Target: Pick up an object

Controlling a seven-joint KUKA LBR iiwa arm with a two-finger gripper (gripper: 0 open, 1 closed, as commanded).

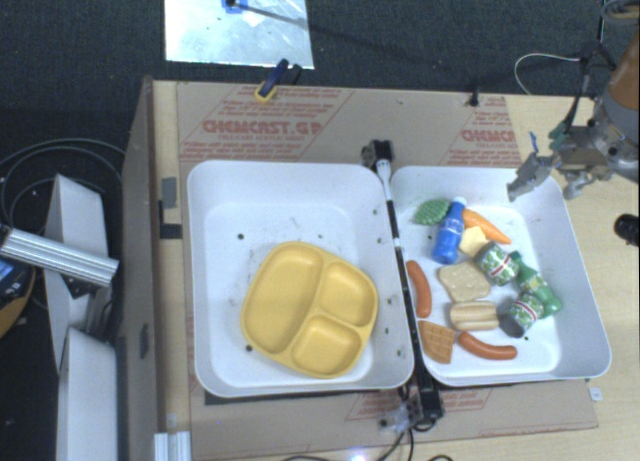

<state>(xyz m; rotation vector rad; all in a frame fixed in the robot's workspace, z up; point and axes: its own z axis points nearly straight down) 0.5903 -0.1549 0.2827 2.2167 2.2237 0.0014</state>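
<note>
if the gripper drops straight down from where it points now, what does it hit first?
Probably the right bin near its far right rim, on bare floor. The gripper hangs over that corner, and the nearest toy, the carrot, lies further left. Depth is unclear, so it might clip the rim.

Robotics lab — white bins point(300, 184) on cardboard-covered bench point(330, 114), loose cables point(60, 164), dark carpet floor point(80, 39).

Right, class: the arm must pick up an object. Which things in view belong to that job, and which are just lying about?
Belongs to the job:
gripper, above the right bin's far corner
blue bottle
carrot
bread slice
sausages
cans

Just lying about:
yellow tray in the left bin
cables
foil sheet
</note>
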